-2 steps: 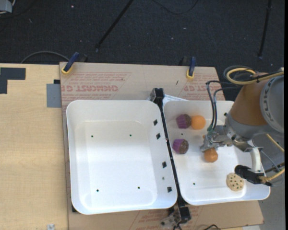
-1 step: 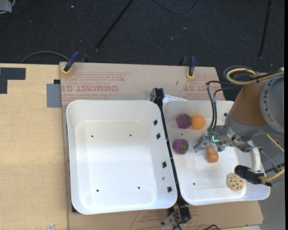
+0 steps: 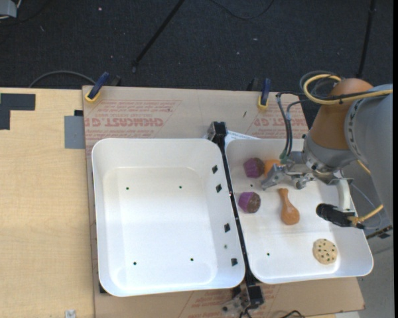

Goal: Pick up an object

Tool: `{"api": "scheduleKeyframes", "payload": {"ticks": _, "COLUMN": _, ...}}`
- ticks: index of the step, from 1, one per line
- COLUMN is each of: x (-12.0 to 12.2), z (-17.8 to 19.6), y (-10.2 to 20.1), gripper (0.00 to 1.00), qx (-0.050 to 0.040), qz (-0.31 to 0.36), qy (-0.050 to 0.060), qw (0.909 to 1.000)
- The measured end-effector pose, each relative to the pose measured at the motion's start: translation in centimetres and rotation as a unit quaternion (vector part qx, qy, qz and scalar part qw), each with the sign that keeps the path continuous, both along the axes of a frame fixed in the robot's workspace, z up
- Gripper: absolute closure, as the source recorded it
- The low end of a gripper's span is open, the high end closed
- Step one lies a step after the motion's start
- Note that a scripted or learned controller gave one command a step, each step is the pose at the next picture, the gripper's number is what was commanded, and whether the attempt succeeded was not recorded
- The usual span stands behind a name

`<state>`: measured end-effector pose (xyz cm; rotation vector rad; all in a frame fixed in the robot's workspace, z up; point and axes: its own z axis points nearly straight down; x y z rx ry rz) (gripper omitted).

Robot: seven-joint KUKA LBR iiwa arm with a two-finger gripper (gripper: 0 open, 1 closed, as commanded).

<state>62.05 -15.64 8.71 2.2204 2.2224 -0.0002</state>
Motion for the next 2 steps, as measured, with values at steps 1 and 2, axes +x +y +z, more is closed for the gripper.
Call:
{"api": "scheduleKeyframes", "payload": {"ticks": 1, "x": -1.9, "z": 0.1, "y": -0.3, "gripper": 0.00, "qx": -0.0001, "qz": -0.001, "qy": 0.000, "qw": 1.0000}}
{"api": "scheduleKeyframes", "payload": {"ticks": 2, "x": -1.9, "z": 1.1, "y": -0.3, "gripper": 1.00, "qx": -0.0002, "qz": 0.000, "qy": 0.000, "qw": 1.0000}}
